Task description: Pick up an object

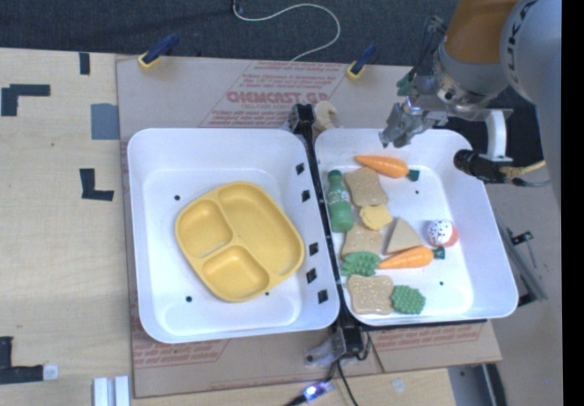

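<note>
Nearest to the camera, at the front edge of the right bin [479,299], lie a slice of toast [370,293] and a green leafy piece [408,300], touching each other. Behind them are a carrot [406,257], a second green piece [359,263], a triangular sandwich piece [401,235] and a small white ball with red spots [440,232]. Toward the back edge of this bin lie a green bottle [338,201], a yellow chip [374,216], a slice of bread [366,185] and another carrot [381,165]. The left bin [151,240] carries a yellow divided tray [239,240] near its middle. The gripper [399,134] hangs over the back edge of the right bin, just behind the second carrot; nothing is seen between its fingers, and I cannot tell how wide they stand.
</note>
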You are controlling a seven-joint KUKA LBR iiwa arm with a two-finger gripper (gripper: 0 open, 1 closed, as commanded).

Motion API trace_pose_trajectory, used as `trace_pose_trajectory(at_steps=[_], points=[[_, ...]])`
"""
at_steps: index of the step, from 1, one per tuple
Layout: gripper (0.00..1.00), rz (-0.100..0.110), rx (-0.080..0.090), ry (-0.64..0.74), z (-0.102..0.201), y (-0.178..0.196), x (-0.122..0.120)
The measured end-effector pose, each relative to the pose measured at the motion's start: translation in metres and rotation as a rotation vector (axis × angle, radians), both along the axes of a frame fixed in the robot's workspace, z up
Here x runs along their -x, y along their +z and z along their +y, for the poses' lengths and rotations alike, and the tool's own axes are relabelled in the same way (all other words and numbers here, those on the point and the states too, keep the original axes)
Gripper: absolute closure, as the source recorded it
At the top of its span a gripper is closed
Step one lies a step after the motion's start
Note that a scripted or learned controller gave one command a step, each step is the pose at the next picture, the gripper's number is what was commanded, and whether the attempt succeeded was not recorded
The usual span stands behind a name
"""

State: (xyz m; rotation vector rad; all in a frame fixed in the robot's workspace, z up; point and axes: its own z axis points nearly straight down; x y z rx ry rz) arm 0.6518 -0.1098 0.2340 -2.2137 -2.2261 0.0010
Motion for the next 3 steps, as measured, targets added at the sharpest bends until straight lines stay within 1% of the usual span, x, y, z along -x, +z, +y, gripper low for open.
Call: trace_pose_trajectory(at_steps=[1, 2, 3], points=[[1.00, 0.003, -0.001, 0.001, 0.057, -0.001, 0.020], [1.00, 0.003, 0.000, 0.000, 0.103, -0.007, 0.034], [1.00, 0.002, -0.001, 0.002, 0.156, -0.001, 0.036]])
